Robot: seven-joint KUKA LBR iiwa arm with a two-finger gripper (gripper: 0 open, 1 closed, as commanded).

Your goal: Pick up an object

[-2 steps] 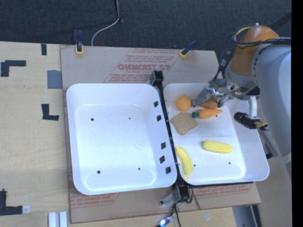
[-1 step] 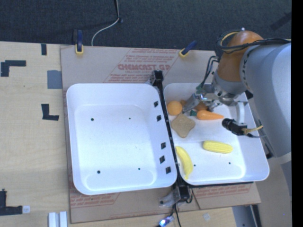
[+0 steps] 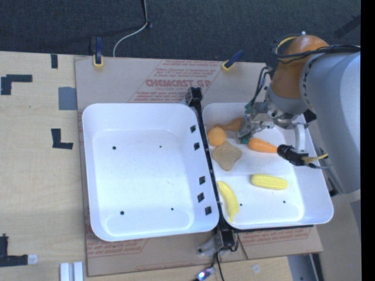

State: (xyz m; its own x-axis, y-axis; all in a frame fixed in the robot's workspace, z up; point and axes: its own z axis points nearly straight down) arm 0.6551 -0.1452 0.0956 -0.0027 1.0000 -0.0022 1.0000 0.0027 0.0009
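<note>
The arm reached into the right bin (image 3: 316,212), its hand (image 3: 248,132) low at the far end, just above the carrot's (image 3: 262,146) blunt end. I could not tell how the hand was set. An orange (image 3: 216,136) and a bread slice (image 3: 226,156) lay just to its left, corn (image 3: 269,182) and a banana (image 3: 228,199) nearer the front. To do it well, I judged, it should drop squarely across the carrot's width, clear of the orange, and close before lifting straight up.
</note>
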